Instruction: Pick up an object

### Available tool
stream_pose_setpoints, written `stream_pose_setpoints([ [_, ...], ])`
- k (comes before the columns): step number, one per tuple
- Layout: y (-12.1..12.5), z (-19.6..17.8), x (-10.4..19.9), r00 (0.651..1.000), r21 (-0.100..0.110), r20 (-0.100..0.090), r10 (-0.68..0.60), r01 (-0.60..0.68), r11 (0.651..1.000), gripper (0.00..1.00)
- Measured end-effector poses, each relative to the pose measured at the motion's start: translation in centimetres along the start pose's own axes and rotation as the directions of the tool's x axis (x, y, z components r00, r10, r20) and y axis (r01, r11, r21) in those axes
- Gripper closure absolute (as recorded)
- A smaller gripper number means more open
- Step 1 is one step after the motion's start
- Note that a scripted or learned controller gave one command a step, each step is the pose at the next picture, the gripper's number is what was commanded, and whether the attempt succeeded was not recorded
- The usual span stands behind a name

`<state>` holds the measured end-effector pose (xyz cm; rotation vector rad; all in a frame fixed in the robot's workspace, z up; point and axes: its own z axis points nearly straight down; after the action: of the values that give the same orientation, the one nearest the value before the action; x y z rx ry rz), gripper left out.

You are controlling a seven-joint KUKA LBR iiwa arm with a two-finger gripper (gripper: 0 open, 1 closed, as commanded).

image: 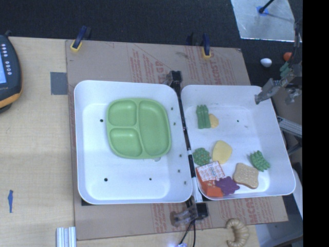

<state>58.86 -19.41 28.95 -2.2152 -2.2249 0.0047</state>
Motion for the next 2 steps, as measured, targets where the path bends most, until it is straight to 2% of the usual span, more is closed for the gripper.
stream_pose_setpoints([
  [1, 0.7, 10.3, 4.4, 1.0, 0.01, -0.004, -0.005, 0.005, 1.0, 0.0],
  [2, 2.6, 14.9, 8.8, 1.0, 0.005, -0.003, -0.006, 0.006, 1.0, 0.0],
])
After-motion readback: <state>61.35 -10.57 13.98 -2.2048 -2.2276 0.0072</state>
